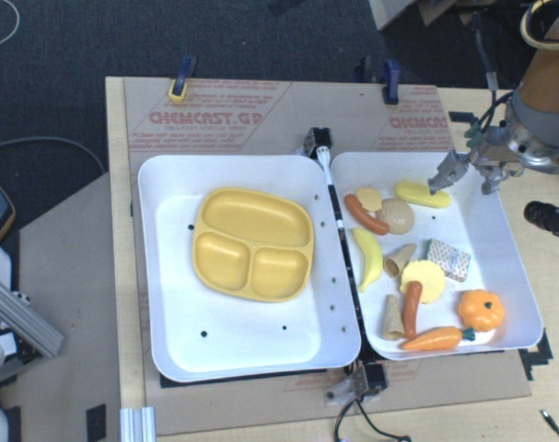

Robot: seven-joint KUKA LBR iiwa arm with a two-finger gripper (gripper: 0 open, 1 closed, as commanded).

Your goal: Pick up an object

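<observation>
Dark carpet surrounds a wooden bench (261, 109) covered by brown printed board, and two shallow white bins sit on it side by side.

At the far left, some equipment is cut off by the picture edge and I cannot say what it is. The left bin (168, 274) holds a yellow divided tray (253, 244) with three compartments, lying near the middle of the bin.

The right bin (509, 238) holds many toy foods close together. A sausage (366, 215) lies at the upper left, just beside a round beige piece (397, 216). Below them is a banana (368, 258), then a yellow round piece (425, 281), which partly covers things beside it. A small patterned packet (449, 260) lies to its right. A carrot (432, 340) is near the front wall, and an orange pumpkin (482, 309) is just beside it. A yellow oval piece (421, 194) lies near the back wall.

The gripper (463, 178) hangs over the right bin's back right part, its fingers spread apart with nothing between them. One fingertip (442, 180) is just beside the yellow oval piece's right end; whether it touches, I cannot tell. The arm is cut off at the right edge.
</observation>
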